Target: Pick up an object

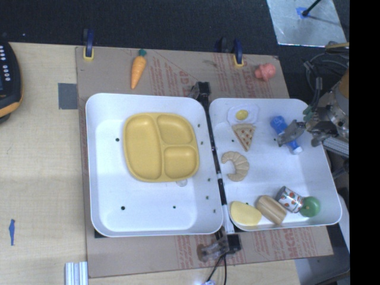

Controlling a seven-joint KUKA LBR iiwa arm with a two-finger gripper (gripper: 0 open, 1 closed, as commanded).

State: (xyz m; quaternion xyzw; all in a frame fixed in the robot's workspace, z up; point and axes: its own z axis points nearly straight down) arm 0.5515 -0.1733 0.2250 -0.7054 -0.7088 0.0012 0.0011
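While hovering at the right bin's (332, 177) far edge:
Pincer (295, 136): hanging over the blue bottle (279, 124); grip unclear.
Neighbours: pizza slice (244, 135), croissant (236, 165) lying nearby.
Open room: mid-bin floor lying bare.

Two white bins (107, 159); one yellow divided plate (160, 146); eight toy items in the right bin; one toy carrot (138, 69); one pink toy (265, 71).

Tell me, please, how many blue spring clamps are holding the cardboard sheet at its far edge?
2: one clamp at the sheet's far left corner, near the carrot; the other further right, above the right bin. A dark object between them may be another clip.
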